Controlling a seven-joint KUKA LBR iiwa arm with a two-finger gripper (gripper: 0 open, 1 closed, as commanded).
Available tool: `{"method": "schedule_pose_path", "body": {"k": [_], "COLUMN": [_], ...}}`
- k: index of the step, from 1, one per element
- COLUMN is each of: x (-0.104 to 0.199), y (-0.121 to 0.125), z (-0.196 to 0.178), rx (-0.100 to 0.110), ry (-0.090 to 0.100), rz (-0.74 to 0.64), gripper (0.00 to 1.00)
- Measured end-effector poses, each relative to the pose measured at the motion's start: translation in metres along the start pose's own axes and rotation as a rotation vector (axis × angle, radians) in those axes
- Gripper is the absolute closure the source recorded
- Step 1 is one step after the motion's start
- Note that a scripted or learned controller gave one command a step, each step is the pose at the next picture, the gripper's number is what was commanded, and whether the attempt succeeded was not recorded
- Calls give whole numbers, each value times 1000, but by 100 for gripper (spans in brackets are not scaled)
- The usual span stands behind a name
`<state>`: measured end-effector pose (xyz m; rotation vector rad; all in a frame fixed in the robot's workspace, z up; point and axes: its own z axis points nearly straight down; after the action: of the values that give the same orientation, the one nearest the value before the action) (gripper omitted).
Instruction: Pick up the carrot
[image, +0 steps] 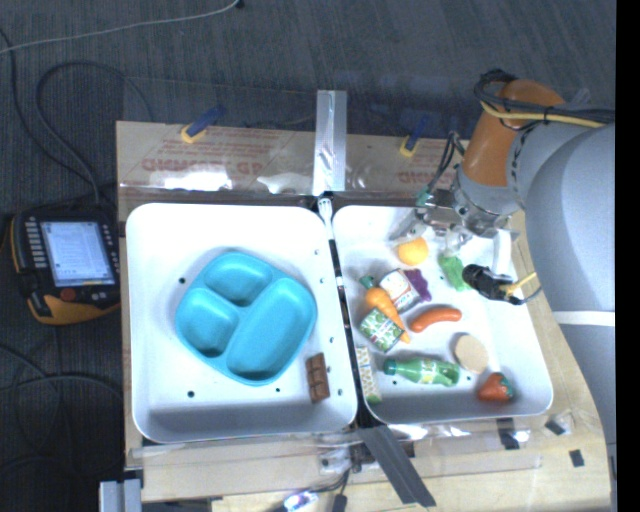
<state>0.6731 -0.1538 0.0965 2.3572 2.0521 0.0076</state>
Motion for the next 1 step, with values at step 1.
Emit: {"method": "schedule_pose_path", "body": {"k": [1], "x": [2], "y": [0], "z": [-7], "rx": [1], "ry": [-1], "rz": [-2], "gripper": [100]}}
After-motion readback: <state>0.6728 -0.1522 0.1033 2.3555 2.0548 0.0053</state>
